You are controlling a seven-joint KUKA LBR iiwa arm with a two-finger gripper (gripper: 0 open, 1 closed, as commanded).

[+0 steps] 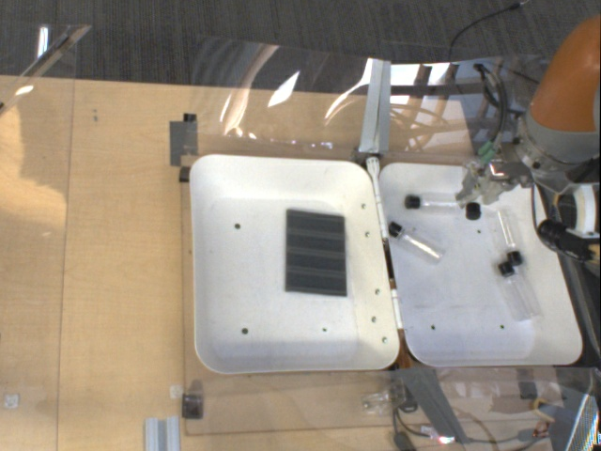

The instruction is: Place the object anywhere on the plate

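The dark grey ribbed rectangular plate (315,252) lies flat in the left white bin (225,327). Three clear plastic tubes with black caps lie scattered in the right white bin (563,346): one (427,200) near the far wall, one (411,241) beside the divider, one (510,252) toward the right. The tool (481,184) hangs over the far tube's end; its tips blur, so whether spread or pressed together cannot be told.
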